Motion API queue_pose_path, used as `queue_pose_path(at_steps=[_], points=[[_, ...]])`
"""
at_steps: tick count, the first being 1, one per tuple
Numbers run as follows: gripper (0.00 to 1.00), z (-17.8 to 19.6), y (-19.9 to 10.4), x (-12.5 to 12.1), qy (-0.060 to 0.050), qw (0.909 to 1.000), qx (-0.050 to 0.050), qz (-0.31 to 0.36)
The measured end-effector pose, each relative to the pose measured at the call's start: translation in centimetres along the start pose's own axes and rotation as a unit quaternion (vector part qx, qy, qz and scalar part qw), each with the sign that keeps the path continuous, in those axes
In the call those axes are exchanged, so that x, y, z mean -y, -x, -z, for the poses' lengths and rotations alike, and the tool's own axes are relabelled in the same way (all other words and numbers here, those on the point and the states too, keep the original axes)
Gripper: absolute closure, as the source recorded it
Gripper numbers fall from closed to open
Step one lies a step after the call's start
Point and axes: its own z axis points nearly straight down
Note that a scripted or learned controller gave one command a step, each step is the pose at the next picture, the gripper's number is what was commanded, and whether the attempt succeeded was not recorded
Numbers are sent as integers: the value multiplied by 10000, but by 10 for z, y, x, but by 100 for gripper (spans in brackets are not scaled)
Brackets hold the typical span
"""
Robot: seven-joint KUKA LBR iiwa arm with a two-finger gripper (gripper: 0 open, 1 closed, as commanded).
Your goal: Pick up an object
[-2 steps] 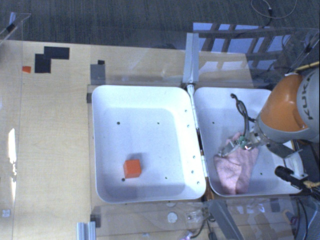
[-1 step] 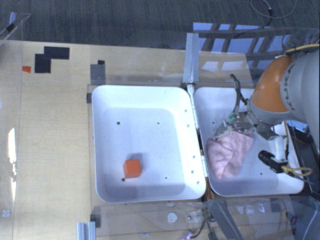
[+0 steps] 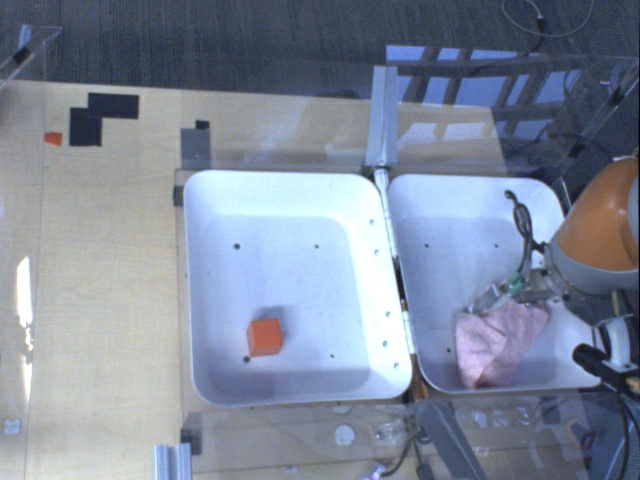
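Claw (image 3: 497,301) sits low in the right bin (image 3: 450,218), at the near right part of it, and you can see its tip resting at the upper left edge of a crumpled pink cloth (image 3: 497,343). You cannot tell from this angle whether the claw is released or clenched, nor whether any cloth lies inside it; the parts there are small and blurred. Behind the claw you see the grey wrist and above it the orange band (image 3: 605,223) of the arm, coming in from the right. A thin dark cable (image 3: 520,223) curls over the right bin's floor just above the claw.

The pink cloth lies bunched on the floor of the right bin, near its front wall, touching or all but touching the claw tip.

In the left bin (image 3: 210,268) you have a small orange-red block (image 3: 265,337), lying alone in the near left part of the floor, well apart from the claw.

The two white bins stand side by side, rims touching, on the pale wooden tabletop (image 3: 100,298). Out at the far left of the tabletop you see black squares (image 3: 100,116) stepped together and a small orange marker (image 3: 53,139) just beside them. No readable writing or brand shows anywhere.
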Motion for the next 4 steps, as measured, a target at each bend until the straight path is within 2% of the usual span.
queue_pose_path(at_steps=[1,2,3,4], points=[[0,28,40,-33,-54,9986,-34,-528],[0,-1,37,-22,-5,10000,-23,-66],[100,12,36,-27,38,10000,-8,-34],[0,12,36,-27,38,10000,-8,-34]])
